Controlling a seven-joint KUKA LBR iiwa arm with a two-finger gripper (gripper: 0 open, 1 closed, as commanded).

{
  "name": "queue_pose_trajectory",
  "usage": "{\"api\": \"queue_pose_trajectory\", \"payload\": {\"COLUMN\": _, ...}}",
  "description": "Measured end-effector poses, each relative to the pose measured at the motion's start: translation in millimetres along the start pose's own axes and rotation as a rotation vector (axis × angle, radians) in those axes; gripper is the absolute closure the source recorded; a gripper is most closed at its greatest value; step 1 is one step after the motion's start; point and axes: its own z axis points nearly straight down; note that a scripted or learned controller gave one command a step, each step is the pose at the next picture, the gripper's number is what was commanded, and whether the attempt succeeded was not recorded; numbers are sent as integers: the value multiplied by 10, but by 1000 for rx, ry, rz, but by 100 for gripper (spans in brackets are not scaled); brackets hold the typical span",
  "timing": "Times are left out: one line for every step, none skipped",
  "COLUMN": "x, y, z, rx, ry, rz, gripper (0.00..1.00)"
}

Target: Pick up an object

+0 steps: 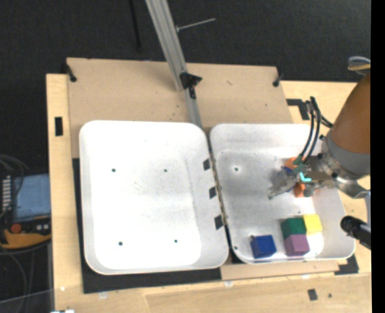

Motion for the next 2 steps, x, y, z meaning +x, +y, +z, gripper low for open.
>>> {"api": "queue_pose_trajectory", "payload": {"x": -4, "y": 7, "z": -16, "rx": -5, "ry": -1, "rz": 3, "gripper": 0}}
{"api": "queue_pose_trajectory", "payload": {"x": -48, "y": -72, "z": 572, "rx": 3, "ry": -1, "rz": 4, "gripper": 0}}
